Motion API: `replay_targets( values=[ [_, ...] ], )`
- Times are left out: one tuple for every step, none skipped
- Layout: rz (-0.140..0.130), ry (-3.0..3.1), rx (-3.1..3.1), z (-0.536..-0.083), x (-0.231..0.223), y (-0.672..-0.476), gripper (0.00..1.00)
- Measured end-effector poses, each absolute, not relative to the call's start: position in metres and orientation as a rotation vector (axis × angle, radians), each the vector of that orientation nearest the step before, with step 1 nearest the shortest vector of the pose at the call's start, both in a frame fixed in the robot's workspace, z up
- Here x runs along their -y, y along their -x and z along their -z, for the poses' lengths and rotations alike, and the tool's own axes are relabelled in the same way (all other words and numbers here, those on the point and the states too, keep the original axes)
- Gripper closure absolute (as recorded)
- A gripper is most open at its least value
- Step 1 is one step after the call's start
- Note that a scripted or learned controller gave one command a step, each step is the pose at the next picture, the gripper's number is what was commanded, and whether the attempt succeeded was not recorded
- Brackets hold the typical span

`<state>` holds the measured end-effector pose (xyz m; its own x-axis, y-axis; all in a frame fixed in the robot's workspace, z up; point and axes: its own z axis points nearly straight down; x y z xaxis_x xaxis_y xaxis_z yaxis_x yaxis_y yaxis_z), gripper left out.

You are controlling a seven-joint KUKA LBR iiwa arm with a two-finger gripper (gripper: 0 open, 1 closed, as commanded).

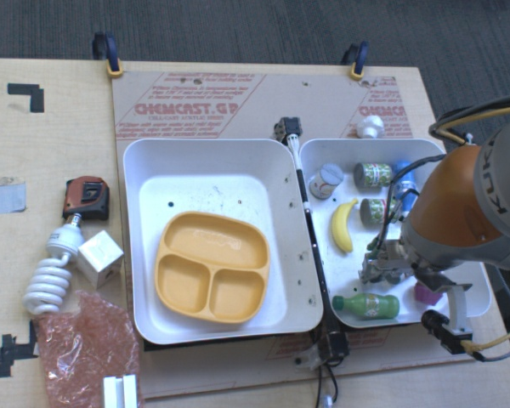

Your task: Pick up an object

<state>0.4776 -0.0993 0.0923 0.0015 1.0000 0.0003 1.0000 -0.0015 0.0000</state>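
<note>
Green bottle lying on its side at near edge of right bin, long axis running left to right, directly below and just nearer than tool; tool's grip state impossible to tell.

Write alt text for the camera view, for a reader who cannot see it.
A grey and orange robot arm reaches from the right into the right bin, its gripper low just above a green bottle, beside a banana and two cans. The left bin holds a yellow divided tray.
</note>
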Motion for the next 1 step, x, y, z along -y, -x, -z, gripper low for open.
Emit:
replay_targets(
  values=[
    [0.003,2.227,2.219,-0.1022,0.0998,-0.479,1.0]
  ],
)
